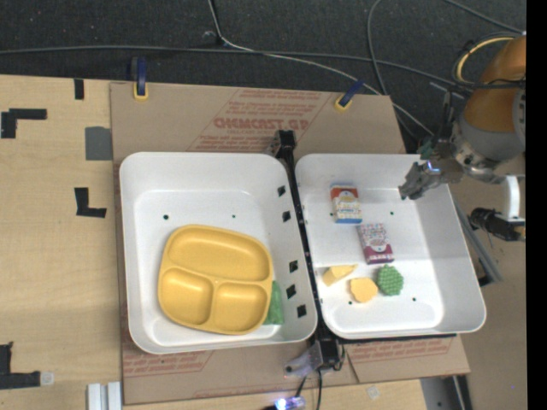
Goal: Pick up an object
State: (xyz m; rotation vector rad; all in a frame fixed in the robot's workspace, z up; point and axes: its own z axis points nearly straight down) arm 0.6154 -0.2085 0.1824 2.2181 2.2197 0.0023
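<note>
I see the gripper (416,182) over the right bin's (444,254) far rim; grip state unclear

Red "CHEMCAST GP" print marks the cardboard sheet (256,118).

Gripper (416,183) over right bin (444,254) far corner; fingers seemingly bare.
</note>
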